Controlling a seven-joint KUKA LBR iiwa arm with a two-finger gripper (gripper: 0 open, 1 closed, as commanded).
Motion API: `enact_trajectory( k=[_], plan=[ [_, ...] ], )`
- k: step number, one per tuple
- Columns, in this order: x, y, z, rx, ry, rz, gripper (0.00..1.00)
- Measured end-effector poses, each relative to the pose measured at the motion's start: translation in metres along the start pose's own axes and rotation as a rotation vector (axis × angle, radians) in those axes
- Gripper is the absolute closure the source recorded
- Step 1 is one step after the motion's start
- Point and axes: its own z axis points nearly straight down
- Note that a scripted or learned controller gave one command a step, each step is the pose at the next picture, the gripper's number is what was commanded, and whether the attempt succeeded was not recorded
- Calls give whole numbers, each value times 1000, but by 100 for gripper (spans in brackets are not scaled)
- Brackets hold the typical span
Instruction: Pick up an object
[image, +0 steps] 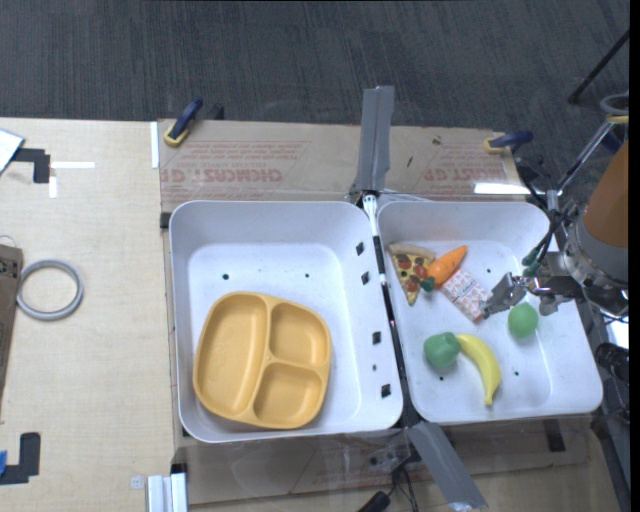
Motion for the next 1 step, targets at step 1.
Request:
enact_trajectory(
  k=[1],
  plan=[
    [2,1,123,-3,-1,-136,0]
  ],
)
